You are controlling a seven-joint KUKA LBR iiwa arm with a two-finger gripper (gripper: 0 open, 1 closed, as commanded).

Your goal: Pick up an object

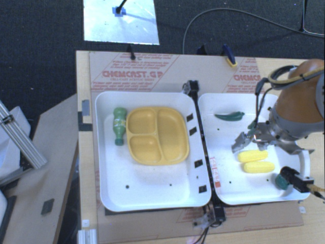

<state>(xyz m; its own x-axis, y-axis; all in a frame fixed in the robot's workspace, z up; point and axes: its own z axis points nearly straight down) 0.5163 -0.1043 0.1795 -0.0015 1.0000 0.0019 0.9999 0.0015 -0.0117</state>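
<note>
Nearest us rises the arm's orange band point(299, 98), and below it the gripper point(244, 143) hangs low over the right bin point(226, 187), well off to the view's right of the yellow divided plate point(156, 135). From this angle we cannot tell whether the gripper is spread or pressed together, and we see nothing carried in it.

Just below the gripper, farther from the plate than the seam between the bins, lies the upper yellow toy cob point(253, 156). We judge it the likely target, since the tool sits almost on top of its near end. The lower yellow toy cob point(259, 167) lies just beside it, roughly parallel. That closeness could let a closing grasp nudge both.

A green toy pepper point(229, 116) rests apart from the cobs, level with the plate's upper rim and across the seam from it.

The plate itself sits flat in the left bin point(152, 192), compartments up. A green toy bottle point(119, 126) lies along the plate's far edge, touching or nearly so. Nothing there is within the gripper's present reach.
</note>
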